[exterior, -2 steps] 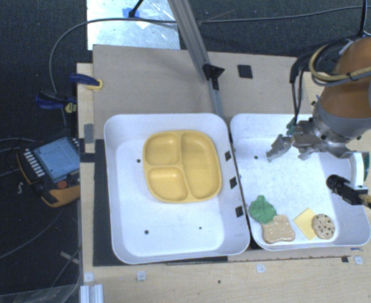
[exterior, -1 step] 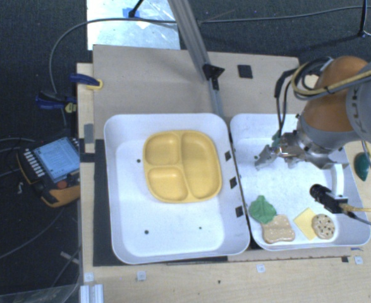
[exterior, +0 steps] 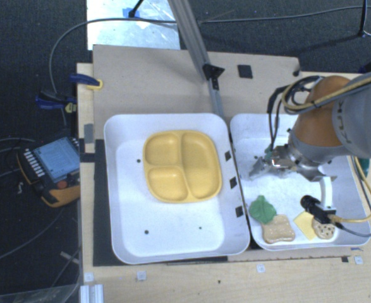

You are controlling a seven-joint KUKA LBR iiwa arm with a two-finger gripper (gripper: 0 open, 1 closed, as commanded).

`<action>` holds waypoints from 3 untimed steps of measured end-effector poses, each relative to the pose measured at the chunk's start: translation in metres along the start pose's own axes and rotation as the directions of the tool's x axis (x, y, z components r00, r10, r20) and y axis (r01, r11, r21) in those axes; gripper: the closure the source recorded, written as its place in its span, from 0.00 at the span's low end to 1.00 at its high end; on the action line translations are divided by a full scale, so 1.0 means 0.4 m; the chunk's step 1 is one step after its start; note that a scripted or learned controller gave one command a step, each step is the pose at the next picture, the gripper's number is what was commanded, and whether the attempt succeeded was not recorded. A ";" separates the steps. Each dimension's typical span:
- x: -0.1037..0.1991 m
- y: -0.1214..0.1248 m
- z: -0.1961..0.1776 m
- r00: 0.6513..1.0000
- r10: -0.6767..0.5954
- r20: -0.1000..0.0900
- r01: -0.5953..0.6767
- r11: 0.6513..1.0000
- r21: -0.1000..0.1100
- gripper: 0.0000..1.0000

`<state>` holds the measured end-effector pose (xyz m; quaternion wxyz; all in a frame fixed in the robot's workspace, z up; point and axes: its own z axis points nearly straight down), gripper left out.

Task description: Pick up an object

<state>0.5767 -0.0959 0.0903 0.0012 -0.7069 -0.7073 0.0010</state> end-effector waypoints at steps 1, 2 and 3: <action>0.001 0.004 -0.035 1.000 0.000 0.000 0.000 1.000 -0.006 1.00; 0.000 -0.016 -0.157 1.000 0.000 0.001 0.000 1.000 -0.008 1.00; 0.002 -0.015 -0.266 1.000 -0.004 0.001 0.004 1.000 -0.009 1.00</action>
